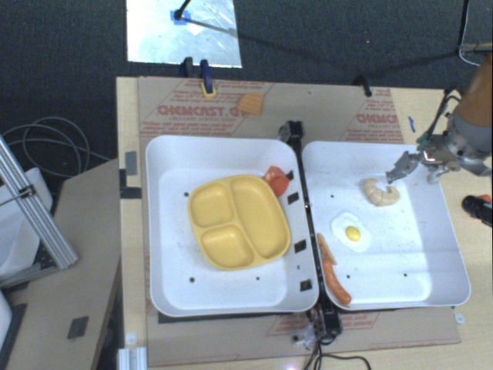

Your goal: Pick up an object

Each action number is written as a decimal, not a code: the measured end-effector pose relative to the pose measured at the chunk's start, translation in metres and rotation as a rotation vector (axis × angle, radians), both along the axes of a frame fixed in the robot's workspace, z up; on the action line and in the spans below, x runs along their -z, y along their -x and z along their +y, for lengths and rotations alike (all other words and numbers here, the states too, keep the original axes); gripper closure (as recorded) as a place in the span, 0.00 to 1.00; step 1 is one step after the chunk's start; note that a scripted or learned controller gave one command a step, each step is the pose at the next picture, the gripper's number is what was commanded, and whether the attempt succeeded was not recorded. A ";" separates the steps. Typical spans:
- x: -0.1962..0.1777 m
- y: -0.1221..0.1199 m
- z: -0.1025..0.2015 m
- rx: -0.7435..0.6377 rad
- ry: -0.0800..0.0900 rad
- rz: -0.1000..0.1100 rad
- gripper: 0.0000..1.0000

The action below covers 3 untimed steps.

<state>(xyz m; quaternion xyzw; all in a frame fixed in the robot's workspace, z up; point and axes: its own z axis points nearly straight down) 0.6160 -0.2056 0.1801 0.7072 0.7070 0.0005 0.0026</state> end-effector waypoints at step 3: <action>0.084 -0.032 0.021 -0.007 -0.001 -0.002 1.00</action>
